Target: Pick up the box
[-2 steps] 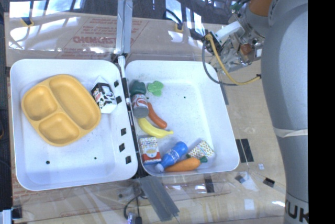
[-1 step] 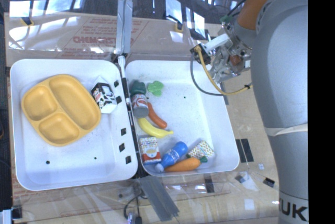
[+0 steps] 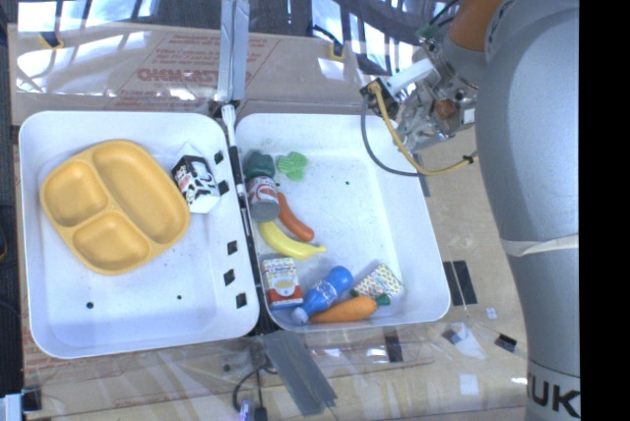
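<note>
My gripper [image 3: 421, 119] hangs over the right bin's [image 3: 394, 203] far-right rim; I cannot tell its opening. The small box [image 3: 281, 280] lies near the bin's front wall

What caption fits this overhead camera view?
Gripper above right bin's far corner; small box lies at its near edge.

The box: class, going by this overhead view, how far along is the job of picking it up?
Done: nothing yet. The box lies in the right bin beside the blue bottle, untouched. In hand: the gripper hangs over the bin's far right corner, well away from it. Left: reaching the box, gripping it and lifting it.
</note>
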Tool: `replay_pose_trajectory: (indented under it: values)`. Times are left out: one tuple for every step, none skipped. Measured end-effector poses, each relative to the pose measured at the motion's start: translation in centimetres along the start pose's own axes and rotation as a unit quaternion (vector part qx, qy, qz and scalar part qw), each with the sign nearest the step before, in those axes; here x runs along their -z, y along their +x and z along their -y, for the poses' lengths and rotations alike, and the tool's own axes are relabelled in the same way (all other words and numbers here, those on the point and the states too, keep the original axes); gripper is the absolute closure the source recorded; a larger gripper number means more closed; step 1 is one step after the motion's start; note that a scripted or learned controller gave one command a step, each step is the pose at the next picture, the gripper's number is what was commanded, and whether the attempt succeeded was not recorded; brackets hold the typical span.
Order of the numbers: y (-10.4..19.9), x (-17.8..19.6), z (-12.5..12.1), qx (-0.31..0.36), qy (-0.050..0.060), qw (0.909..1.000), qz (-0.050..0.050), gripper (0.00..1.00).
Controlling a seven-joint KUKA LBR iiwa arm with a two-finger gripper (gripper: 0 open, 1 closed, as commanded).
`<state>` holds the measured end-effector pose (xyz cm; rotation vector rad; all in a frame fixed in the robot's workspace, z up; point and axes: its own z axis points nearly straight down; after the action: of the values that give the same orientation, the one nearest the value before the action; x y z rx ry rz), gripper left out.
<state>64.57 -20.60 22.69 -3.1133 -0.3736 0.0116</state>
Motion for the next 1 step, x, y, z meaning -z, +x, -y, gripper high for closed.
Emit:
replay_pose_trajectory:
  values:
    - [-0.35,-6.24,-0.16,0.004,-0.001,1.0,-0.001,1.0]
